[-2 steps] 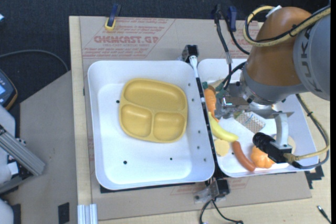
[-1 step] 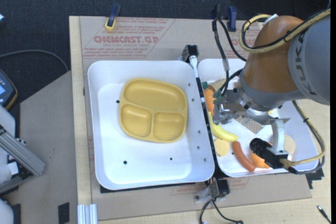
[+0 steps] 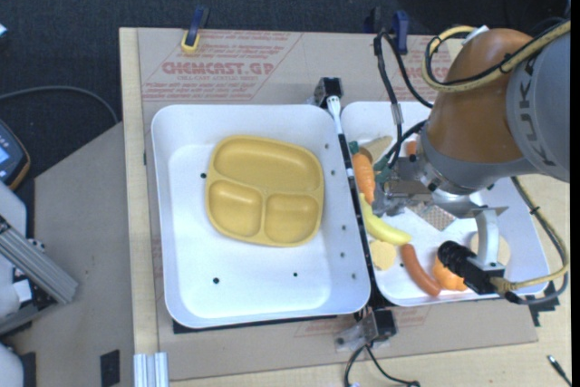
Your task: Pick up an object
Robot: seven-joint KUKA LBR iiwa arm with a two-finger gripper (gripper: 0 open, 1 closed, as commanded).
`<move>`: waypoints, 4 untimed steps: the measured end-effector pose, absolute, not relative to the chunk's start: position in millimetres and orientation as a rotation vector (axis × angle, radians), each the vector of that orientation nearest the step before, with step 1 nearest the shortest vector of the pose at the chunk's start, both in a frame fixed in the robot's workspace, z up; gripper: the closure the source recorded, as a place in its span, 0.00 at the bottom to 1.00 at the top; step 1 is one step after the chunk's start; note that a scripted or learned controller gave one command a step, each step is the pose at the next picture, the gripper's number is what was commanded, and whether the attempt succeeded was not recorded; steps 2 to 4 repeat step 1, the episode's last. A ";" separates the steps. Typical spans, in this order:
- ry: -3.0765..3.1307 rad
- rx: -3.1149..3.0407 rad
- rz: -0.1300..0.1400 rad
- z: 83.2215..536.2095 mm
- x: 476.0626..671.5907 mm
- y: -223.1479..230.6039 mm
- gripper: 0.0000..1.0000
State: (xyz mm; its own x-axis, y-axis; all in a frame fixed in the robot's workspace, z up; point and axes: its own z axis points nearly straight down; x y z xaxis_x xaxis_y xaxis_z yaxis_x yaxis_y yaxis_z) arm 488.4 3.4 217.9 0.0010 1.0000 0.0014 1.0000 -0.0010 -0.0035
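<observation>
The right white bin (image 3: 399,293) holds several toy foods. An orange carrot (image 3: 363,176) lies along its left wall, with a yellow banana (image 3: 385,229) just below it. Nearer the front lie a pale round slice (image 3: 387,256), a reddish sausage (image 3: 418,270) and an orange piece (image 3: 445,277). My gripper (image 3: 395,193) hangs low over the bin's left part, just right of the carrot and above the banana. The arm's body hides the middle and back of this bin. A brown patterned piece (image 3: 439,216) peeks out under the wrist.
The left white bin (image 3: 181,276) holds a yellow divided plate (image 3: 265,189). A black rail (image 3: 349,186) runs between the two bins. Clamps sit on the cardboard-covered bench (image 3: 217,59) at the back edge.
</observation>
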 end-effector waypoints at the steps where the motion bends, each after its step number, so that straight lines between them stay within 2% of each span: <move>1: -2.225 -2.220 -0.004 231.6 490.3 16.8 1.00; 4: -2.225 -2.220 -0.004 231.6 490.3 16.8 1.00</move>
